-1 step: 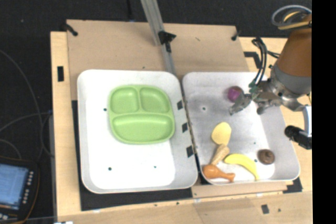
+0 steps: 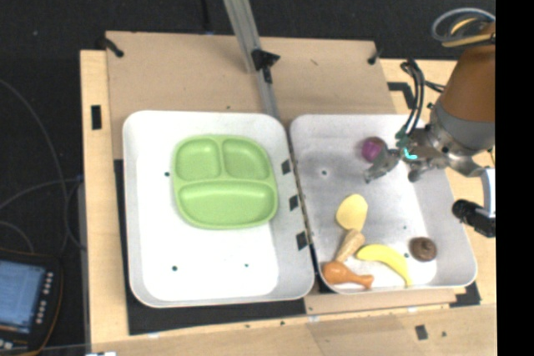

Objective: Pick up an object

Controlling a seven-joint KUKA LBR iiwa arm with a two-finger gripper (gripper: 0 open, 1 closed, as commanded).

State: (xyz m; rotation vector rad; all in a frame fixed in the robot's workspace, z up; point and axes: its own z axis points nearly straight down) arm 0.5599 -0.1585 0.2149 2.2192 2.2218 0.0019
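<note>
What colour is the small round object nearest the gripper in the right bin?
Purple. The small round object lies near the right bin's far edge, seen in the camera view.

A single fixed camera hangs above the counter (image 2: 225,79) and looks down on it at a slant, far enough back to take in both white bins. The left bin (image 2: 150,263) lies toward 9 o'clock and the right bin (image 2: 446,208) toward 3 o'clock, where the arm (image 2: 471,96) enters the view.

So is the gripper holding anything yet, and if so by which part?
Nothing is held. The gripper hangs open over the right bin, beside the purple object, with nothing between its fingers.
</note>
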